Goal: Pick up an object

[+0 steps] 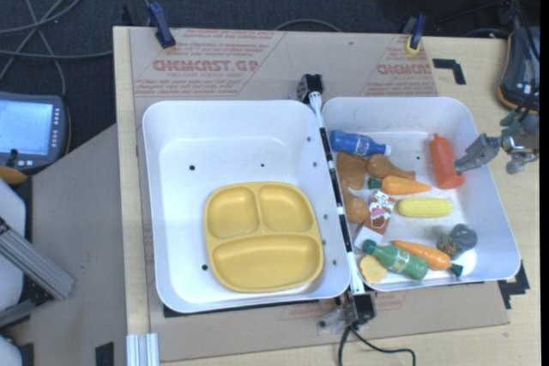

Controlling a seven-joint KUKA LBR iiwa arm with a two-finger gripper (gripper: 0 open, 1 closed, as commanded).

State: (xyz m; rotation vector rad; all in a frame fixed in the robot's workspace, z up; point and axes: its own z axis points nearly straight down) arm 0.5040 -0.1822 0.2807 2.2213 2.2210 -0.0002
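Hand of the grey arm reaches in at the right rim of the right bin, its tip just beside a red bottle; whether it is open or closed cannot be told, and nothing shows between its fingers. Taking that red bottle as the landmark, the toy food lies scattered around it inside the same bin: a blue bottle to its left near the bin's dividing edge, an orange carrot just below and left, and a yellow corn cob directly below. Further left of the bottle sit brownish bread-like pieces and a small red-and-white packet. Well below it lie a second carrot, a green bottle touching that carrot, a pale yellow slice at the green bottle's left end, and a dark grey round object near the bin's lower right corner. Far to the left of the red bottle, the left bin holds a yellow divided plate with three compartments. Both bins rest on a cardboard sheet on the counter, with two blue clamps at the sheet's far edge.
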